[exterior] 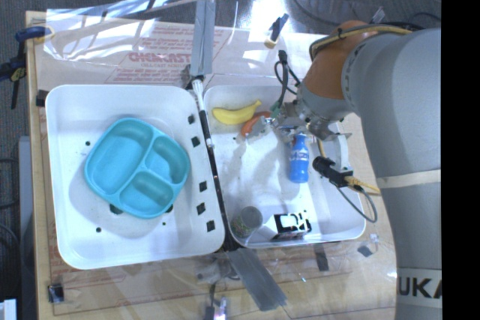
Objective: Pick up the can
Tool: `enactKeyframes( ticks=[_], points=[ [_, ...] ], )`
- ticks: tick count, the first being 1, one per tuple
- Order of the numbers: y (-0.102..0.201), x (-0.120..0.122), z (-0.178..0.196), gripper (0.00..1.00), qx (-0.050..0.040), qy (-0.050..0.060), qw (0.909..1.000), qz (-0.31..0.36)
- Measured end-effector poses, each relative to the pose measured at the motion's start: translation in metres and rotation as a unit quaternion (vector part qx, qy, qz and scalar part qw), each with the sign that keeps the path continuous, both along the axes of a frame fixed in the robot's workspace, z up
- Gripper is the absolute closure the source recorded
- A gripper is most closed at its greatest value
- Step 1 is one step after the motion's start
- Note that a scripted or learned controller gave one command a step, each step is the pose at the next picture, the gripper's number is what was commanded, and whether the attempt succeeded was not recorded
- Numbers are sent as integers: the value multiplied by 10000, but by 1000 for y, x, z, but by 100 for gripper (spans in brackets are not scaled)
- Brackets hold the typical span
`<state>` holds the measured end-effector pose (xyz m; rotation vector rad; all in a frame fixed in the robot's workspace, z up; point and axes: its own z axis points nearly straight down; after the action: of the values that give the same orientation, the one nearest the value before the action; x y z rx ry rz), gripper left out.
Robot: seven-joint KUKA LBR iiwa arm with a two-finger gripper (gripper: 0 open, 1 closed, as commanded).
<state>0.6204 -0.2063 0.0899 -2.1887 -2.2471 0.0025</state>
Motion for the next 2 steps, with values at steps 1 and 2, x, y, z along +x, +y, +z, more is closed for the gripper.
enactKeyframes(
  ticks=[1,2],
  points=[
    [70,-28,-2,0,-9,16,10000,-39],
    [63,17,-1,0,-5,2,9999,101]
  ],
)
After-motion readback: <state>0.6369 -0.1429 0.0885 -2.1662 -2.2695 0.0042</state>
